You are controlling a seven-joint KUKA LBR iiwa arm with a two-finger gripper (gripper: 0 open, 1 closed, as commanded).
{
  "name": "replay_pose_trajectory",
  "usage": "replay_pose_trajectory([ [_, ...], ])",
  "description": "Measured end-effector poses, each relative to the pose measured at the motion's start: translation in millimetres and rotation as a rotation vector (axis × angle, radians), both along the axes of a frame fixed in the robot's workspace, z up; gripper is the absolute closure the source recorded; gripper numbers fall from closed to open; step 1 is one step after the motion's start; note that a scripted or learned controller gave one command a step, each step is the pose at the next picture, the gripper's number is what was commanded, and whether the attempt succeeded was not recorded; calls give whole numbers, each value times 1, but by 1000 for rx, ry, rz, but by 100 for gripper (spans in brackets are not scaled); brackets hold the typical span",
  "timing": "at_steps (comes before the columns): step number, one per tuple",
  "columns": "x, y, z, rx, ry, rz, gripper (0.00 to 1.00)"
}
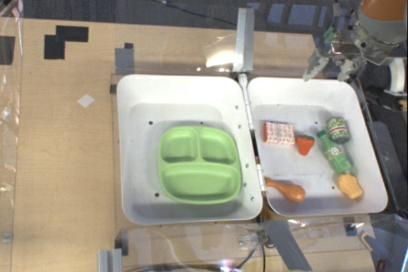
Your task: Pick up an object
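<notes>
Bins are sitting side by side on the counter [64, 137]. The left bin [140, 99] is carrying a green divided plate [199, 164]. The right bin [306, 95] is holding a red-and-white box [279, 133], a toy strawberry [305, 144], a green bottle [335, 154], a green-labelled can [338, 128], a yellow piece [350, 186] and a brown drumstick-shaped toy [285, 188]. The claw [330, 67] is hovering over that bin's far rim, fingers spread apart, gripping nothing.

Bright even overhead light, glare on the clear panel [223, 59], soft shadows, slight blur.
</notes>
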State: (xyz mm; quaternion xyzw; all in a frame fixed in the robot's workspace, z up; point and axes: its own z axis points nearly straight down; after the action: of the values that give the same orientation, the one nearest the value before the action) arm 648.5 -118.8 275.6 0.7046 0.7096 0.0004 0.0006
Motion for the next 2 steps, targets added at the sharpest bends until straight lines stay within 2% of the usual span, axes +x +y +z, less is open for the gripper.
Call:
replay_pose_trajectory([
  [1,-104,-26,-108,1,2,180,0],
  [2,-78,-33,-181,0,-2,270,0],
])
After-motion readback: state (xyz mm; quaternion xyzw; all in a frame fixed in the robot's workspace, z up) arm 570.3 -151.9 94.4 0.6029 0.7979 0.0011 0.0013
